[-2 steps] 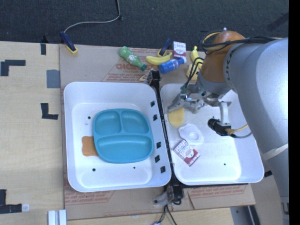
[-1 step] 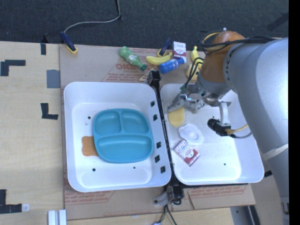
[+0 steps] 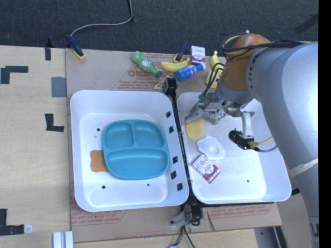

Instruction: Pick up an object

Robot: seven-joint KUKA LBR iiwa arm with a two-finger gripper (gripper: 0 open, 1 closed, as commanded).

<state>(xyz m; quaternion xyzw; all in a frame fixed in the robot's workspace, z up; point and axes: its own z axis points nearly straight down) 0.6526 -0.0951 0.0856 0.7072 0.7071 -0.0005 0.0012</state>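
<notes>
Looking down, you see the gripper (image 3: 199, 112) low over the right bin (image 3: 258, 182), its tip just above a yellow piece (image 3: 194, 129); you cannot tell how its fingers stand. Just below that piece lies a white egg-shaped item (image 3: 211, 148), then a red-and-white packet (image 3: 206, 168) whose print is too small to read. Left of the gripper, the left bin (image 3: 83, 138) holds a blue divided plate (image 3: 136, 149)
</notes>
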